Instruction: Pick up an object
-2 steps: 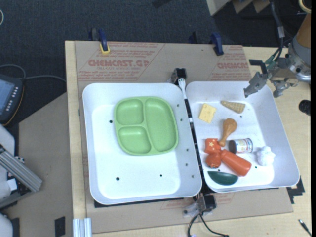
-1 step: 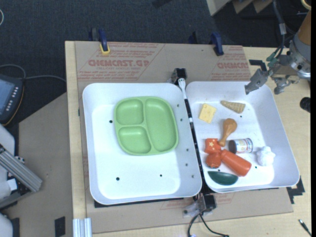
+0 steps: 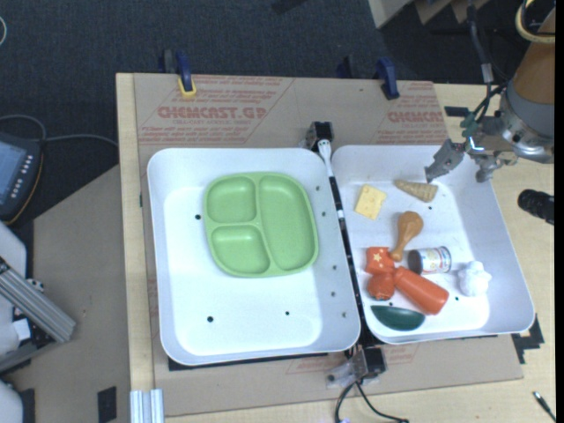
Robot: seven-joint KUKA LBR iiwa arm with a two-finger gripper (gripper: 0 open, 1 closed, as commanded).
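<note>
My gripper (image 3: 464,166) hovers over the far right corner of the right bin (image 3: 511,245). Its fingers (image 3: 443,162) are spread open with nothing between them. Just left of and below it lies a tan cone (image 3: 416,189). Beside the cone sits a yellow cracker square (image 3: 370,202). Toward the bin's near end lie a brown drumstick (image 3: 406,231), a small can (image 3: 434,260), a red block (image 3: 380,271), an orange carrot-like piece (image 3: 422,293), a white lump (image 3: 474,278) and a dark green piece (image 3: 397,317).
The left bin (image 3: 176,271) holds a green divided plate (image 3: 261,224). A black hinge strip (image 3: 337,218) runs between the two bins. Blue clamps (image 3: 386,77) hold the board at the far edge.
</note>
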